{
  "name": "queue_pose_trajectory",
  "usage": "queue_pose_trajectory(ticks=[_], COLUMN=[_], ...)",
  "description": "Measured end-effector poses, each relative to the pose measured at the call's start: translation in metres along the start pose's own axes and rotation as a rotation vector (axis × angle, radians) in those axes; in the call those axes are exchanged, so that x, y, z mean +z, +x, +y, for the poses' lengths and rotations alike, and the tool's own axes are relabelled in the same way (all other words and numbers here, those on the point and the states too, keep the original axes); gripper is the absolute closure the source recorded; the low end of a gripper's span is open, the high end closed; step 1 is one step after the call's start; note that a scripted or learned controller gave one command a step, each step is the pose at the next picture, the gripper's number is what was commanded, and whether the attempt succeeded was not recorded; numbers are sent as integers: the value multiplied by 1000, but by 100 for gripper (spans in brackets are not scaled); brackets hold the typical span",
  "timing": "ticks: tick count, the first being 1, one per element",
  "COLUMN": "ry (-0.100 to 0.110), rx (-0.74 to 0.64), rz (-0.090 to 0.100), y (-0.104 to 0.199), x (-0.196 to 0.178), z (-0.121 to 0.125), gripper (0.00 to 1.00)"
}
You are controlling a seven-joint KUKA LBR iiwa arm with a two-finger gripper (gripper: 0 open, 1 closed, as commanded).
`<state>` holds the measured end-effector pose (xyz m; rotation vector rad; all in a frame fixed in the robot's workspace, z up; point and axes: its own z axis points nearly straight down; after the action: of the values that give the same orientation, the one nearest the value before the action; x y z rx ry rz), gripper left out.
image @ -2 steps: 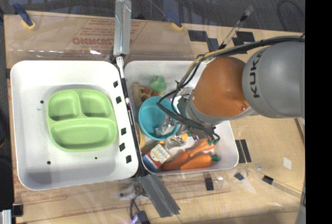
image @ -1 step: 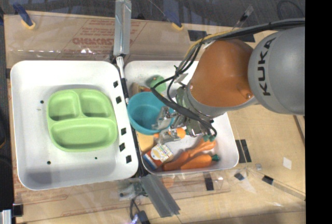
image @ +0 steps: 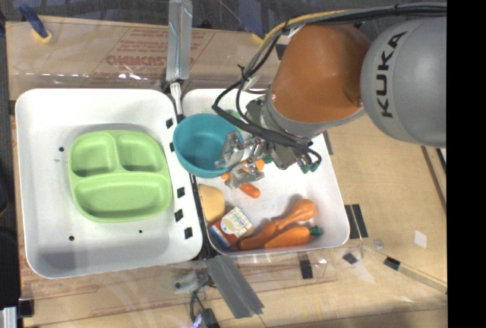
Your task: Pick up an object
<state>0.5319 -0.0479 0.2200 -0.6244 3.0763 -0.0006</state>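
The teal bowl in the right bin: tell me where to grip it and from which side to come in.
Probably grip the teal bowl by its rim, one finger inside and one outside, coming down from above. It sits mouth-up and looks hollow, so the thin wall is what a two-finger gripper can pinch. Take the rim's right part, nearest the gripper; the left part crowds the divider between the bins.

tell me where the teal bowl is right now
The teal bowl sits at the upper left corner of the right bin, against the divider between the bins, with the claw at its right edge and the green tray to its left.
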Motion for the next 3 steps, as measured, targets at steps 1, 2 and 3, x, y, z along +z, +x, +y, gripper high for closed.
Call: queue_pose_trajectory(ticks=[1, 2, 3], ry=[1, 0, -8], rx=[-356, -589, -606], rz=[-2, -1, 8], y=[12, -21, 43], x=[-65, -81, 27], z=[47, 53, 29], gripper=[100, 100, 100])
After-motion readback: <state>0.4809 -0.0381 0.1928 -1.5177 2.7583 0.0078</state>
